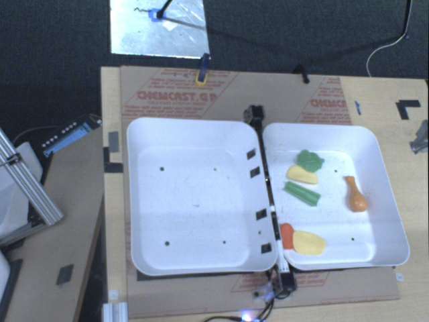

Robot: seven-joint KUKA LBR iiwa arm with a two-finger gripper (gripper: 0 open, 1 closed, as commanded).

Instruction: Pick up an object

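Six small toys in the right bin, left bin beside it

Camera view: the right bin (385,180) holds a green leafy piece (309,159) touching a yellow piece (302,175), with a green stick (302,194) just below them and an orange drumstick shape (355,194) apart towards the right wall; near the front left corner a red piece (287,235) touches a larger yellow piece (309,243). The left bin (194,129) adjoins it. Whether the gripper is apart or together cannot be told
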